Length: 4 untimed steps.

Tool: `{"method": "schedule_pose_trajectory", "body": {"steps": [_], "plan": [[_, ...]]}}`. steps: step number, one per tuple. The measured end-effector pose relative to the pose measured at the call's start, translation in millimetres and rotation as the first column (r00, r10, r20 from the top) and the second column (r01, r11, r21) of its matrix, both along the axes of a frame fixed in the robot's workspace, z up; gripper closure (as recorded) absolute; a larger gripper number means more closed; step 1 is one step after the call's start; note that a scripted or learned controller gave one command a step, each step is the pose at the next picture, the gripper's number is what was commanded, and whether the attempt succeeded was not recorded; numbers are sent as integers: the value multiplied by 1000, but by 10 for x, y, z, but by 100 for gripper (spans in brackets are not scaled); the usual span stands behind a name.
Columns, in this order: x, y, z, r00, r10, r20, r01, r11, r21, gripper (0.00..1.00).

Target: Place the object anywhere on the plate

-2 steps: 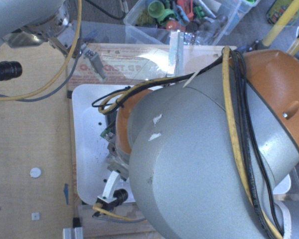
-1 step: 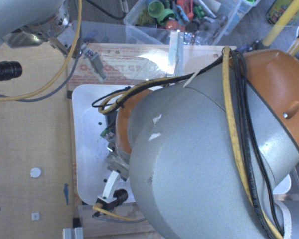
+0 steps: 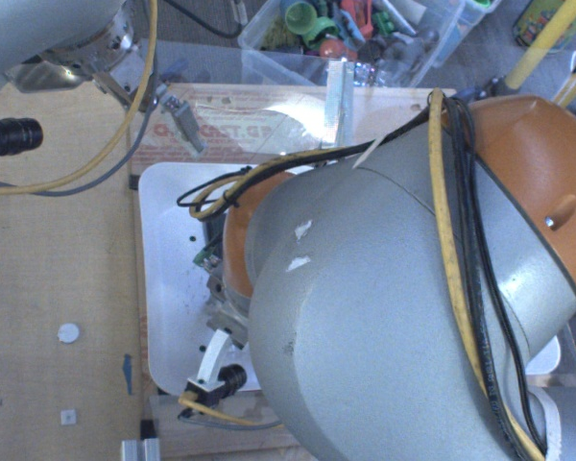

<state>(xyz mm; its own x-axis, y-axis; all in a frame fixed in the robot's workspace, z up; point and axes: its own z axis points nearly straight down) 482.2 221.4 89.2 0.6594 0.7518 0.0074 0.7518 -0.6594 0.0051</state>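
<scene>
Reference for all positions: shallow white plastic bin [image 3: 163,257]. You see its left wall, its rounded far-left corner and a strip of bare floor. The large grey robot arm [image 3: 384,315] reaches in from the bin's right and covers the remainder. An orange band [image 3: 234,233] shows at the arm's lower end, over the bin's middle. A broader orange shell [image 3: 523,181] sits to the bin's right, further up the arm. A yellow cable [image 3: 448,248] and black cables [image 3: 480,286] run along the arm's grey casing. A loop of black and yellow cable [image 3: 206,198] lies over the bin's far part. Below the orange band, over the bin's near-left corner, the wrist end carries a small white bracket [image 3: 211,358] and a black connector [image 3: 232,378]. You cannot tell whether the jaws are spread or pressed together, as the arm's body is in front of them. For the same reason you cannot tell where the object and the plate lie. Left of the bin is the bare wooden surface [image 3: 58,257], with a small white disc [image 3: 68,332] lying on it, well apart from the bin wall. Beyond the bin's far edge lies a pale board with red lettering [image 3: 230,128]. Further beyond that is a clear plastic tub of coloured toys [image 3: 365,17].
</scene>
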Motion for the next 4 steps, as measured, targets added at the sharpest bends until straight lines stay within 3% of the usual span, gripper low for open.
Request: {"method": "schedule_pose_trajectory", "body": {"steps": [4], "plan": [[0, 0, 0, 1000, 0, 0, 0, 1000, 0, 0]]}}
